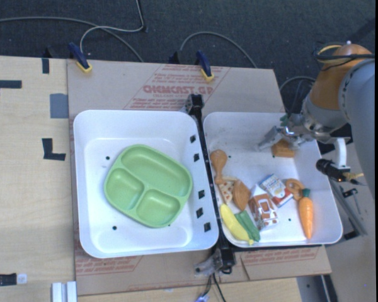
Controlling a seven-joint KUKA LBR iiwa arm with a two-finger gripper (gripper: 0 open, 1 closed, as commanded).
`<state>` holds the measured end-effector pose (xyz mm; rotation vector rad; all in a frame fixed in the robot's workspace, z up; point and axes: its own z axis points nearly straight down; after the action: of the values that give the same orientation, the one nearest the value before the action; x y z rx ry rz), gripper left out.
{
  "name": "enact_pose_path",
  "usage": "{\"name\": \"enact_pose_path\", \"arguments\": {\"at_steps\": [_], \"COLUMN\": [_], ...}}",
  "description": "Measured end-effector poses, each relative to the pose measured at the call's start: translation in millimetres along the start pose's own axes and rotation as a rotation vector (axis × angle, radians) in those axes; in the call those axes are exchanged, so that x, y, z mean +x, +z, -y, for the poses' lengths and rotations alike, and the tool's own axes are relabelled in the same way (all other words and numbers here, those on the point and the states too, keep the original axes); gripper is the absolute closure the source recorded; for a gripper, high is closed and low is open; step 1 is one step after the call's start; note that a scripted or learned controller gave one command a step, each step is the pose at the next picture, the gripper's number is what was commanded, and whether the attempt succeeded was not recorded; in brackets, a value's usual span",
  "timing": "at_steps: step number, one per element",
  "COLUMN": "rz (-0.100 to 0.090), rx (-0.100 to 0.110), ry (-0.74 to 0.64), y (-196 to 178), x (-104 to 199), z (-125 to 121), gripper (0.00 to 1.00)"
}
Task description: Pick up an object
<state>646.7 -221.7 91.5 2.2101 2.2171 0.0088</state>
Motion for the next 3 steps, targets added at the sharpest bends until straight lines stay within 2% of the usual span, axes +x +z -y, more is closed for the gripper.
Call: {"name": "enact_pose_path", "arguments": {"at_steps": [1, 2, 3], "rz": [-0.002, -0.004, -0.002], "rx": [0.01, 0.012, 0.005], "ry": [0.001, 0.002, 0.0], "y": [-107.1, 4.4, 4.2], "x": [-2.3, 23.1, -1.0], "z": [-22.9, 73.2, 4.9], "gripper": [0.0, 0.0, 0.0]}}
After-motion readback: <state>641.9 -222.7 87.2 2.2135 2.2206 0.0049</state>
